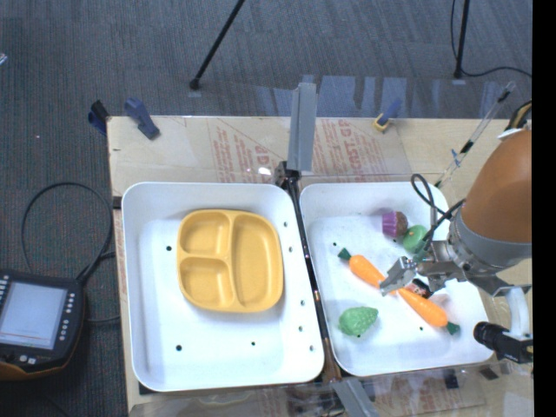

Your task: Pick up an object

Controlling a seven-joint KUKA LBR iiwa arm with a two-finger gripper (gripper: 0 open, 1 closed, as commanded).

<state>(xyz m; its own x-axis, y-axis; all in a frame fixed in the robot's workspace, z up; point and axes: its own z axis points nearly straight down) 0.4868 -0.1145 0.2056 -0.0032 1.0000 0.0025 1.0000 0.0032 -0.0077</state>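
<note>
Pincer [401,278] low in the right bin [347,200], between the two carrots [367,270] [427,307], possibly touching one. Can't tell if it's released or clenched, too small. Nothing visibly lifted. Green toy [358,321] just beside, purple piece [394,224] near the far wall. Yellow tray [231,259] in the left bin [148,233]. Pick not done.

Even, soft overhead light is filling the scene; white bins [217,367] are glaring slightly, shadows are staying faint, and detail is looking mildly soft.
</note>
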